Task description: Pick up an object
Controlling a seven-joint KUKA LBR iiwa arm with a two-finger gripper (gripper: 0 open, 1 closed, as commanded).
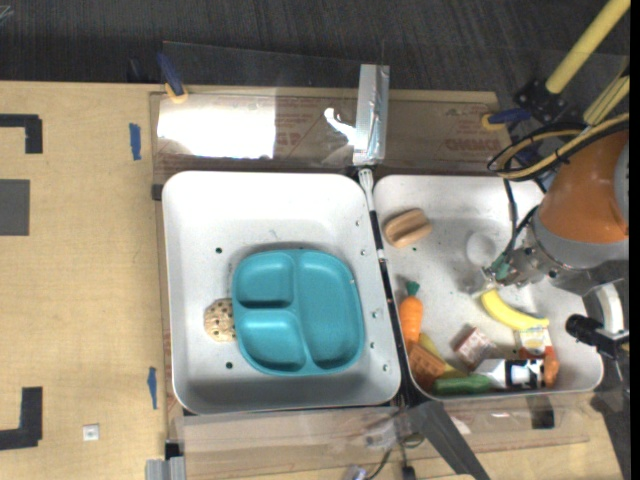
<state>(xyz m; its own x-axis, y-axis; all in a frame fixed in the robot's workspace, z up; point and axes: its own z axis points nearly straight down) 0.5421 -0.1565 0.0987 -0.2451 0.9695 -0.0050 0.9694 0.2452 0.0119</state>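
My gripper (503,268) hangs low over the right bin (450,203), just above the upper end of a yellow banana (512,311). The grey arm with its orange band (590,196) rises behind it to the right. A tan bread roll (405,226) lies at the bin's upper left. An orange carrot (411,318) lies along the left wall. A small brown block (470,345), a green vegetable (462,383) and a little bottle (527,371) crowd the front edge. I see nothing held in the gripper.
The left bin (200,218) holds a teal divided plate (297,310) with a cookie (219,320) at its left side. A metal divider post (371,113) stands behind the bins. Cables (530,148) trail near the arm.
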